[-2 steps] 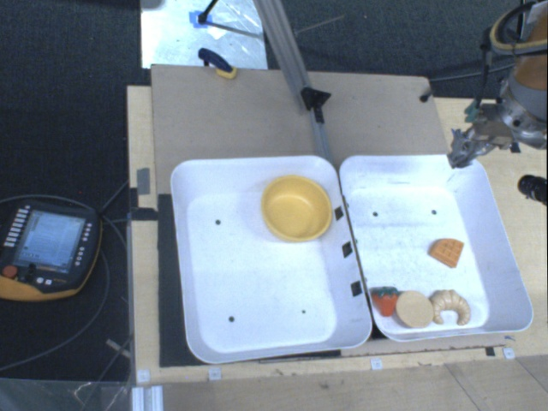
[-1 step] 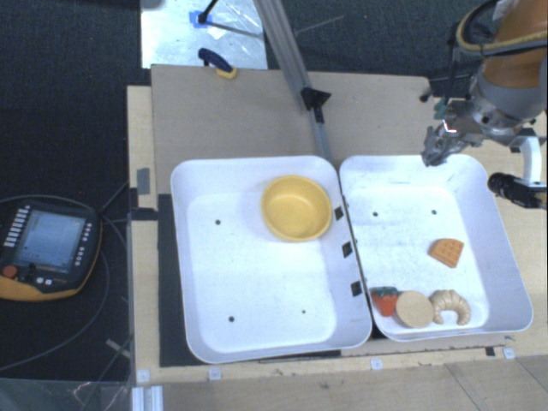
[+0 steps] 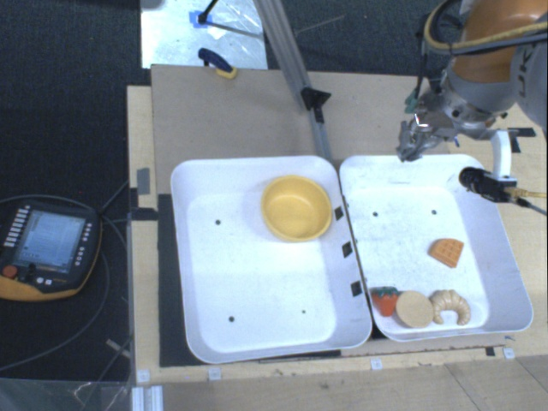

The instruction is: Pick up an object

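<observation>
- While the gripper hangs over the far rim of the right-hand bin, nothing lies between its fingertips, so the pick is still to be made; from this slanted view I cannot tell whether the claw is spread or clenched.
- Taking the right-hand bin as the landmark: the waffle piece sits alone near its middle, towards the arm's side; the croissant, a round tan disc and a small red and green toy vegetable crowd the bin's near edge.
- In my judgement the waffle piece is the best target, since it stands well apart from the rest and from the bin's walls, leaving room for both fingers.
- The three near-edge items touch or nearly touch one another, and the vegetable lies tight against the bin's corner wall; a descent there risks knocking a neighbour or catching the rim.
- To do the step well, carry the gripper from the bin's far rim towards its middle, centre it above the waffle piece, and turn the wrist so the fingers close across the piece's narrower span.
- Come straight down until the tips are just off the bin floor, since the piece looks flat and low; a high close would likely slide over it.
- The yellow bowl sits in the left-hand bin, beyond the right-hand bin's dividing edge; its rim would be a harder grasp, and is best left.
</observation>
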